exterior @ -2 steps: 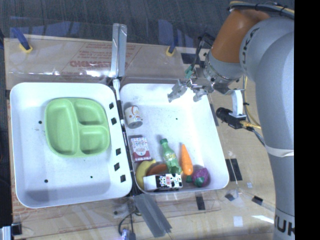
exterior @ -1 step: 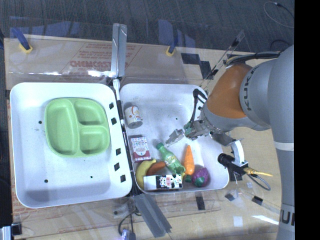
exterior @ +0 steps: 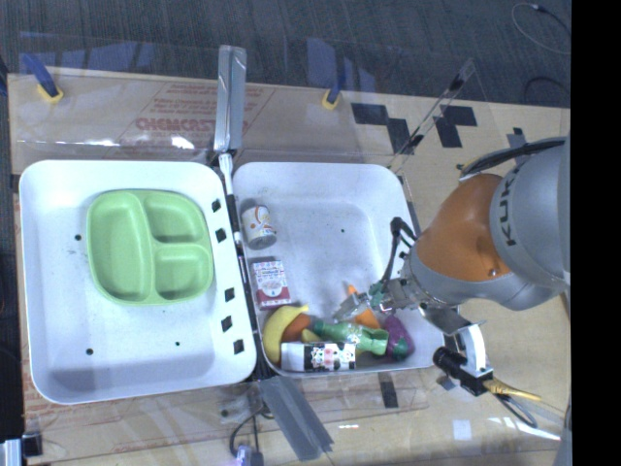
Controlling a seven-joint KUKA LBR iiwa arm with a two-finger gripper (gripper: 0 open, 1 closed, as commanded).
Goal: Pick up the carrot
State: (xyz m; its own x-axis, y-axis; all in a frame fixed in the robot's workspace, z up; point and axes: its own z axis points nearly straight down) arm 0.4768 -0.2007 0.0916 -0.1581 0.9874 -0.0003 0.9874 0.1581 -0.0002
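At the lower right of the right bin (exterior: 320,178), the gripper (exterior: 367,301) is down among a cluster of items, its metal parts pointing left from the orange-banded wrist. The view does not let me tell its state. A small orange piece, which appears to be the carrot (exterior: 365,316), lies directly beneath the metal tips, touching or very nearly touching them; contact cannot be confirmed, and nothing is seen to be lifted.

Just beside the carrot, toward the near wall, lies a green bottle (exterior: 342,333) on its side, with a purple item (exterior: 398,338) at its right end. In front of these, against the near wall, rests a white bottle with dark spots (exterior: 318,356), also on its side. To the left of the cluster sits a yellow fruit (exterior: 281,323), touching the bottles. Further up the bin's left side lie a small red and white packet (exterior: 270,281) and, above it, a small can (exterior: 258,224).

The left bin (exterior: 58,357) holds a green divided tray (exterior: 150,246), well apart from the gripper.
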